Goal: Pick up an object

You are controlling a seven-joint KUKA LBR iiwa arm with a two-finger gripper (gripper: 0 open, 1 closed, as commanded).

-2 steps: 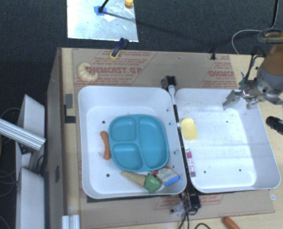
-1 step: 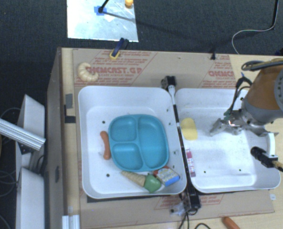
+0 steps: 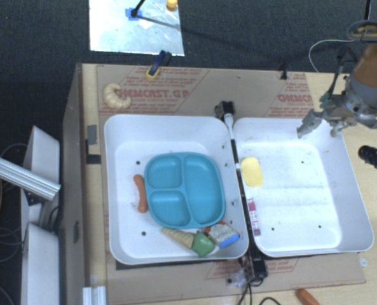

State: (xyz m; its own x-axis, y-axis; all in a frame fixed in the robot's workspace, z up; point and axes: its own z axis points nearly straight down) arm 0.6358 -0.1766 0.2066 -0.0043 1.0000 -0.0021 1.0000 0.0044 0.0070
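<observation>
The tool (image 3: 320, 124) hangs at the upper right of the frame, over the top right corner of the right bin (image 3: 315, 189). Its two fingers (image 3: 304, 125) stand apart, pointing down and to the left, with nothing between them and touching nothing that can be made out.

The nearest thing to pick is the yellow object (image 3: 251, 171), lying inside the right bin against its left wall, near the middle of the frame. From the tool it lies to the lower left, well apart, across the bare floor of the bin. Its long axis runs roughly top to bottom in the frame, along the divider between the bins. Just below it, close against the same wall, lies a small slim packet (image 3: 252, 215), also lengthwise along the divider; the view is too coarse to say what it is.

The left bin (image 3: 128, 138) holds the rest: a blue sectioned plate (image 3: 184, 190) in its centre, an orange sausage-shaped piece (image 3: 140, 193) just to the plate's left, and a cluster at the lower edge made of a cone (image 3: 177, 236), a green piece (image 3: 203, 244) and a small blue-and-white item (image 3: 224, 235). All of these lie farther from the tool than the yellow object.

By my judgement the reach has not begun, and the yellow object's nearness to the wall could leave little room for a finger on that side.
</observation>
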